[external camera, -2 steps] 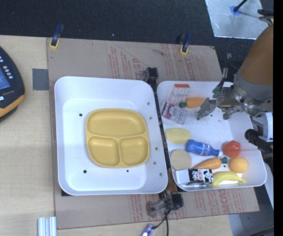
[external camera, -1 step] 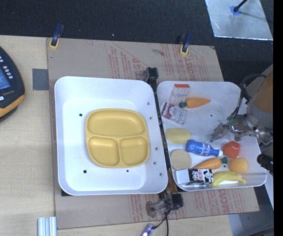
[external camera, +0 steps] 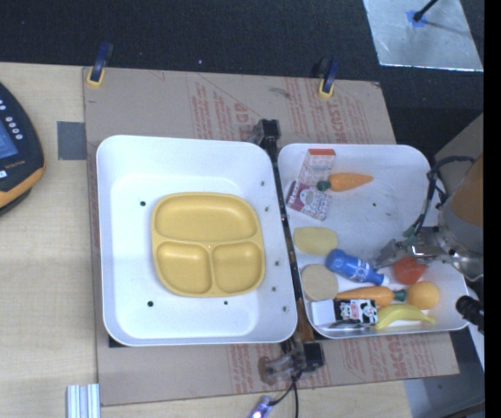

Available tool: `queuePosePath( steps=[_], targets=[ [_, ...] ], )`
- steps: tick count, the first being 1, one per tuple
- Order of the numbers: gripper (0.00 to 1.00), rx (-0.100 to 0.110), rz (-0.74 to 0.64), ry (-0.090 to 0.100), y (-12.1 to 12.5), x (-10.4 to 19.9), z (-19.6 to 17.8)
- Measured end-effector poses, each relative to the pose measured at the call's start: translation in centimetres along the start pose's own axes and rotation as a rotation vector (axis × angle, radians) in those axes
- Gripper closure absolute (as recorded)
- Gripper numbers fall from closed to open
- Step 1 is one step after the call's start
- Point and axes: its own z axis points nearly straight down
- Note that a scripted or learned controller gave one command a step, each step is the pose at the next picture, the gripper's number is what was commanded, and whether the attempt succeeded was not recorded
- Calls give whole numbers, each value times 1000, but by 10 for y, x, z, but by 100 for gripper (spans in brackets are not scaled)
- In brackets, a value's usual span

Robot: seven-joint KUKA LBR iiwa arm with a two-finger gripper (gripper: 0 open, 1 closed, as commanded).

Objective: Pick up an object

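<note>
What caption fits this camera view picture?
Gripper poised over a bin of toy food, beside a yellow divided plate.

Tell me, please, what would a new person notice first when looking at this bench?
The eye goes first to the big yellow divided plate, lying alone in the middle of the left bin. Next comes the colourful clutter in the right bin: a carrot near the top, a blue bottle in the middle, and a banana at the lower edge. The claw reaches in from the right, just above a red tomato.
</note>
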Motion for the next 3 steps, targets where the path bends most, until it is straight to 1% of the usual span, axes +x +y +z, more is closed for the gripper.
queuePosePath(
  steps=[1, 2, 3],
  targets=[
    [0, 0, -2, 0, 24, 41, 0],
    [0, 1, 1, 1, -27, 10, 0],
    [100, 2, -5, 0, -27, 9, -10]
  ],
)
